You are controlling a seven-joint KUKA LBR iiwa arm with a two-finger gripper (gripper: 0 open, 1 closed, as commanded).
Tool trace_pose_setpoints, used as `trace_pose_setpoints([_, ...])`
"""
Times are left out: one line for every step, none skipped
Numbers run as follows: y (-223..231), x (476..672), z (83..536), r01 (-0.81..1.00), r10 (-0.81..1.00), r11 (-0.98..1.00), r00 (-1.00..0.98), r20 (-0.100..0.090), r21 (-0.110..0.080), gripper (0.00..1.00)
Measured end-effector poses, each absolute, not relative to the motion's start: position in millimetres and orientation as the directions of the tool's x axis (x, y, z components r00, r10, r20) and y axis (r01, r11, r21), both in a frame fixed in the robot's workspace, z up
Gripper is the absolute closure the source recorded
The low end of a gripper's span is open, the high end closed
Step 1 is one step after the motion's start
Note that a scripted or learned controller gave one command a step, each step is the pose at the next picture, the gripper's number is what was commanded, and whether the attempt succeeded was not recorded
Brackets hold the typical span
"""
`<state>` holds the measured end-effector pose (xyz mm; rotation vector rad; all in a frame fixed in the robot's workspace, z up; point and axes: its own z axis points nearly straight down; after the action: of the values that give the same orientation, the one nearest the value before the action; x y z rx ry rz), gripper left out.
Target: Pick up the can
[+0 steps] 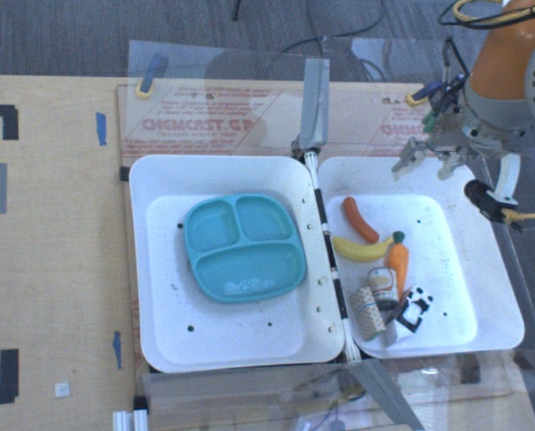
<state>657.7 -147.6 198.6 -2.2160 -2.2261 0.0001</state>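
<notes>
The can point(381, 284), small with a brownish label, stands in the right bin point(456, 232) near its front left, just below the carrot. A patterned cylinder point(366, 312) lies on its side right next to it. My gripper point(429, 160) hovers above the bin's back edge at the upper right, far from the can. Its two fingers are spread open with nothing between them.
A red sausage point(360, 220), a banana point(363, 248) and a carrot point(399, 260) lie behind the can. A black and white object point(414, 310) sits to its right. The left bin point(160, 268) holds a teal divided plate point(244, 246).
</notes>
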Motion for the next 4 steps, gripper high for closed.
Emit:
trace_pose_setpoints([-201, 579.1, 105, 0.999, 0.999, -0.050, 0.050, 0.000, 0.000, 0.00])
trace_pose_setpoints([-205, 653.1, 87, 0.985, 0.985, -0.170, 0.170, 0.004, 0.003, 0.00])
trace_pose_setpoints([-204, 669.1, 87, 0.983, 0.983, -0.184, 0.184, 0.008, -0.005, 0.00])
trace_pose_setpoints([-174, 667.1, 87, 0.957, 0.957, -0.292, 0.292, 0.000, -0.001, 0.00])
